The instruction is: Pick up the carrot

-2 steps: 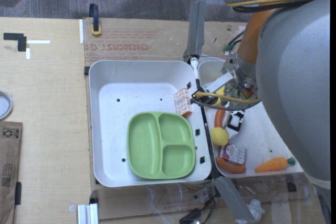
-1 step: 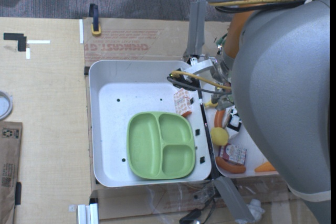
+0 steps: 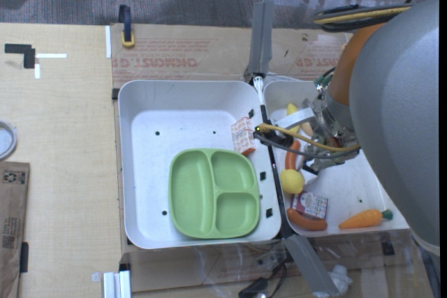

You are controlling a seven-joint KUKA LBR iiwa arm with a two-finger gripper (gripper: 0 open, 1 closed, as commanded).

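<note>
Looming at the right edge of the frame, nearest the lens: grey robot arm with an orange band, blocking much of the right white bin. Gripper low over that bin's upper middle, dark fingers pointing toward frame left, tangled visually with yellow cabling and a black bar; cannot tell how far apart, nor whether anything sits between them.

Orange carrot with a green stub lying flat in the lower right corner of the right bin, well apart from the gripper, down and to the right of it, untouched.

Near the gripper: yellow lemon-like ball, red-orange sausage shape, another yellow item partly hidden. Along the bin's lower edge: brown-red sausage and small printed packet.

Left white bin holding a light green three-compartment plate at lower right, plus a small red-and-white packet against the dividing wall.

Wooden table at frame left; roll of tape cut off by the left edge.
</note>
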